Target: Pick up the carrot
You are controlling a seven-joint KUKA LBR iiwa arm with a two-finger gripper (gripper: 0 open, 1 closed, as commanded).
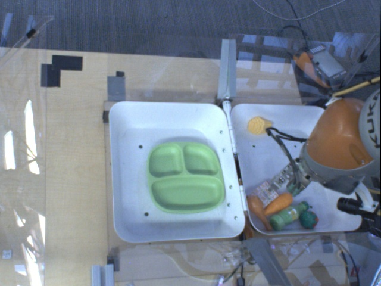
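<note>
Pale wood covers the surface (71, 177), with dark grey carpet beyond it and black cables trailing at the top right. Two white bins sit side by side. One green tray (186, 177) with three compartments lies in the left bin (128, 159). In the right bin (271, 148) lie one yellow piece (257, 125), one carrot (278, 204), one second orange piece (257, 208), one green bottle (287, 215) and one green ball (308, 220). Short, smooth and bright orange, the carrot lies slantwise near the bin's front edge, touching the bottle. One grey arm with an orange band (336, 139) reaches in, its claw (290, 180) low just above the carrot; how wide it stands, I cannot tell.
</note>
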